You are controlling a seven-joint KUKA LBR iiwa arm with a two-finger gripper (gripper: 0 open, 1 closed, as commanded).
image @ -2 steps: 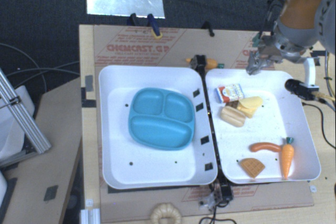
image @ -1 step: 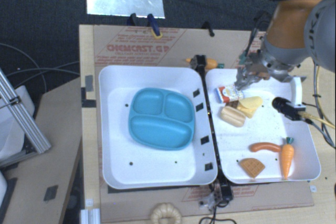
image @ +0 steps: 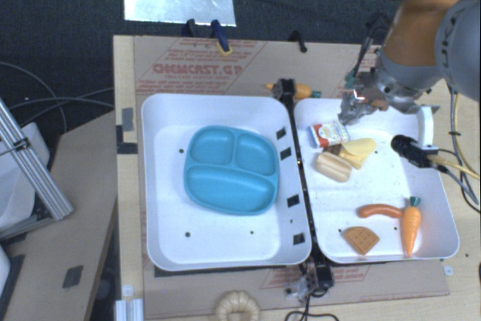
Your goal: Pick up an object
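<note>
My tool (image: pixel 352 114) hangs low over the right bin (image: pixel 443 237), just above the small carton (image: pixel 328 134) beside the cheese wedge (image: pixel 359 151). Nothing is lifted; the grasp remains undone. Its grip I cannot tell.

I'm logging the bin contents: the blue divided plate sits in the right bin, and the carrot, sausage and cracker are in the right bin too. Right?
Not quite. The camera view shows the blue divided plate in the left bin. The carrot, sausage and cracker are in the right bin, as you said.
</note>
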